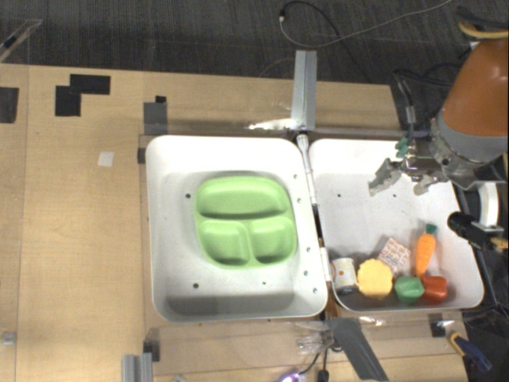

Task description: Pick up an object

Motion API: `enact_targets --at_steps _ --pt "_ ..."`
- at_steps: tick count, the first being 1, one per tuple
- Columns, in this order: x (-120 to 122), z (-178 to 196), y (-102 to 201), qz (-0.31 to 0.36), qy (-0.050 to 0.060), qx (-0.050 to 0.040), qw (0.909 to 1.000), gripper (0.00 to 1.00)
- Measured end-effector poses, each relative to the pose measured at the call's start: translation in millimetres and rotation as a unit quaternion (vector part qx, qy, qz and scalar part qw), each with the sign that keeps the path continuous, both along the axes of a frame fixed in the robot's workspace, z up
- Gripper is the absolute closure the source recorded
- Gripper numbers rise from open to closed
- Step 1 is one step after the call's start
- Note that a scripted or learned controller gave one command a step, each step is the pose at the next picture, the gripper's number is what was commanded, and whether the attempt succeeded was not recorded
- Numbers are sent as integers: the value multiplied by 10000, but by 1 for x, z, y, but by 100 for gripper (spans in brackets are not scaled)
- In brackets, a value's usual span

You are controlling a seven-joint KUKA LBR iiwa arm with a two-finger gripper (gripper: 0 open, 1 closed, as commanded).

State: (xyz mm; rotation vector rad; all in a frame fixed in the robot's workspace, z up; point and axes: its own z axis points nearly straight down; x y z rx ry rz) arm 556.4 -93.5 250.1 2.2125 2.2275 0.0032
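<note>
- Carrot (425, 251) lies in the right bin (350, 213), near its front corner, beside a yellow block (374, 278).
- Gripper (406, 177) hovers above the right bin, fingers spread wide, holding nothing.
- Green tray (242, 220) sits in the left bin (167, 213).

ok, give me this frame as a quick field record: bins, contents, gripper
left bin: holds a green divided tray, three compartments
right bin: objects clustered at near edge
objects: small can, yellow item, green item, red item, toy carrot, patterned packet
gripper: above the far part of the right bin, fingers spread, nothing between them
arm: enters from the view's right, orange band visible
pick status: not yet done
</note>
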Motion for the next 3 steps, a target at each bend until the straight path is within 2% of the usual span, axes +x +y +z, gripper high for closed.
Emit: enact_targets --at_steps 1,2,3 --pt "-44 -70 -75 1454 -6 -9 9894 0" --pt "-38 -25 -96 1077 -15 -13 9942 0" --pt "-1 57 -112 429 -20 -14 9991 0"
